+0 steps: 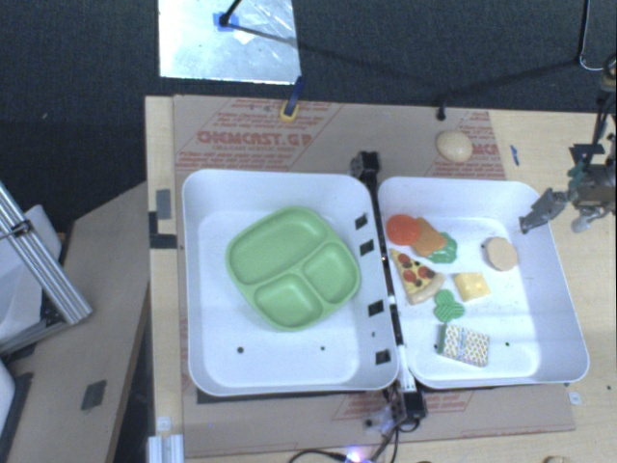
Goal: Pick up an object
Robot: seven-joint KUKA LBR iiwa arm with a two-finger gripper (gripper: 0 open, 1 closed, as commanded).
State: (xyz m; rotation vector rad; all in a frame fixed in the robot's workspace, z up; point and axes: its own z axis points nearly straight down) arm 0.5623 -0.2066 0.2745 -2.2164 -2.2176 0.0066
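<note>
at the right edge of the camera view, the end effector (561, 214) hangs over the upper right rim of the right bin (554, 287), with two grey prongs splayed apart and nothing between them; it looks open and empty. the food pieces sit well to its left and below, inside that bin: a round tan biscuit (500, 254) is the nearest, then a yellow cheese cube (471, 285), a pizza slice (417, 276), a red tomato slice (403, 228) touching an orange piece (435, 243), a small green piece (447, 306), and a patterned packet (467, 344) toward the front. the left bin (207, 287) holds a green divided plate (293, 267). a pale round object (454, 146) rests on the surface beyond the bins.

my reading is that the task sits at its approach step, with no grasp yet made. the next move would call for travelling left and down over a chosen piece, likely the biscuit as the closest, lining up the prongs on either side of it, then descending and closing.
</note>
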